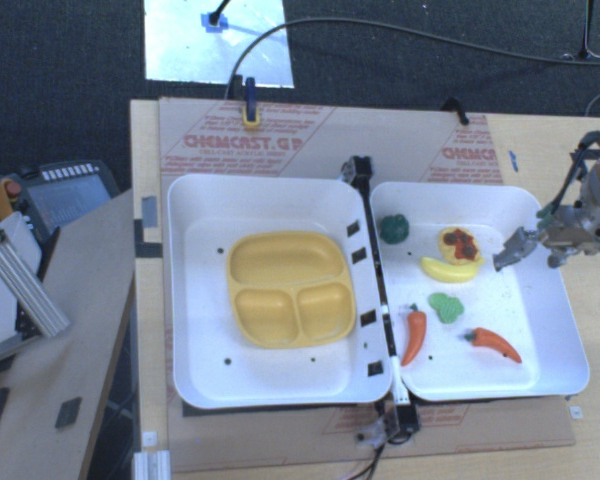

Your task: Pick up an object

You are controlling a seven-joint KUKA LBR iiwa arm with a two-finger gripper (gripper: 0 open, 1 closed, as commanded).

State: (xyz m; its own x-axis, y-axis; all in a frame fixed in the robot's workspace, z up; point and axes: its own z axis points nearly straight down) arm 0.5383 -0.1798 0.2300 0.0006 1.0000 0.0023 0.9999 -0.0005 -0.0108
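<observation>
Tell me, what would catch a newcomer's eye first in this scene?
Probably the yellow divided tray, lying alone in the left bin. Next, the bright toy food scattered in the right bin: two orange carrots, a banana, and green pieces. The robot's hand hovers over that bin's right side.

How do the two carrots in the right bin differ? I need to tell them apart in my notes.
The left carrot lies by the divider, near upright in view, leaves at its upper end. The right carrot lies slanted, leaves at its left end, and looks stubbier. Both are orange with green tops.
</observation>
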